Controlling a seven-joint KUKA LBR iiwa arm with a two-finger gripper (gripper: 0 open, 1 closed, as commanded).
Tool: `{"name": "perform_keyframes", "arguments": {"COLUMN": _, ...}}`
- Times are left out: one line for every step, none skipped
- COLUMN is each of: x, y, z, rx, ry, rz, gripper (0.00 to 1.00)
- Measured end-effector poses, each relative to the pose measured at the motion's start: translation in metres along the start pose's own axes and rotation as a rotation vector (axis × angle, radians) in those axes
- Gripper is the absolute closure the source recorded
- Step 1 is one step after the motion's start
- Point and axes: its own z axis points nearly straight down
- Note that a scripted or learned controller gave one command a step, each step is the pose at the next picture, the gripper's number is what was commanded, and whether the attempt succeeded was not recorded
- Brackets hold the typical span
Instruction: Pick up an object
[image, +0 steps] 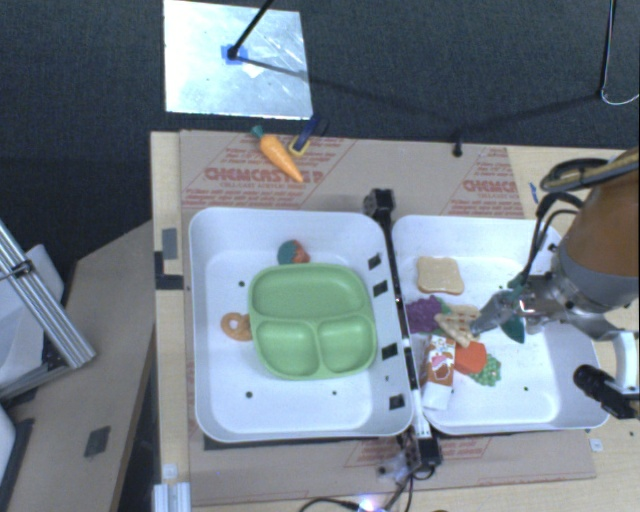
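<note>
My gripper (488, 318) is low in the right bin (530, 405), reaching in from the right. It hovers at the right end of a cluster of toy foods: a pale wedge-shaped piece (456, 325), a bunch of purple grapes (424, 312), a red-orange tomato-like piece (470, 357) and a green leafy piece (489, 372). A small carton (438, 365) lies against the bin's left wall. A slice of toast (439, 275) rests farther back. A teal bit (516, 328) shows just under the wrist. Nothing is visibly lifted.
The left bin (215, 400) holds a green divided plate (306, 320), an orange pretzel ring (237, 326) and a small red-and-teal piece (292, 252). A toy carrot (279, 156) lies on the cardboard behind the bins. A black divider (392, 300) runs between the bins.
</note>
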Motion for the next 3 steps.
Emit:
{"name": "perform_keyframes", "arguments": {"x": 0.000, "y": 0.003, "z": -0.006, "rx": -0.014, "ry": -0.002, "rz": -0.003, "gripper": 0.00}}
{"name": "perform_keyframes", "arguments": {"x": 0.008, "y": 0.009, "z": 0.051, "rx": -0.009, "ry": 0.000, "rz": -0.002, "gripper": 0.00}}
{"name": "perform_keyframes", "arguments": {"x": 0.015, "y": 0.005, "z": 0.096, "rx": -0.016, "ry": -0.001, "rz": 0.000, "gripper": 0.00}}
